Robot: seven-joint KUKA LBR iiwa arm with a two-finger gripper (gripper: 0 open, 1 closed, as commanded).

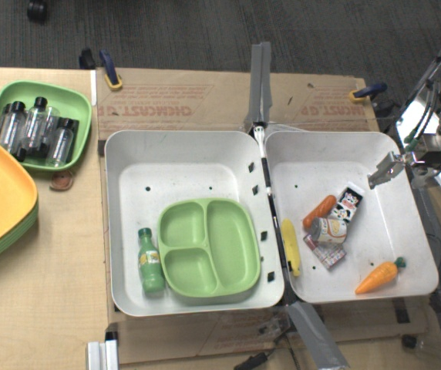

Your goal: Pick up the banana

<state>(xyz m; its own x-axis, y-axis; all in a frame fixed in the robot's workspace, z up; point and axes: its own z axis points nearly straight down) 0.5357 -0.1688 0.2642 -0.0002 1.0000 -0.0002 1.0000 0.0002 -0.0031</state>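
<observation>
At the right bin's far right edge, the gripper is hard to make out; the banana lies along its left wall.

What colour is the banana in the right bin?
Yellow; the banana shows in the camera view, along the right bin's left wall.

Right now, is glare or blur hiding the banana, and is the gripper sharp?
Camera view: even light, soft shadows; the banana reads crisp yellow against the right bin wall, with no glare on it. Camera view: the gripper at the frame's right is small and slightly soft.
</observation>
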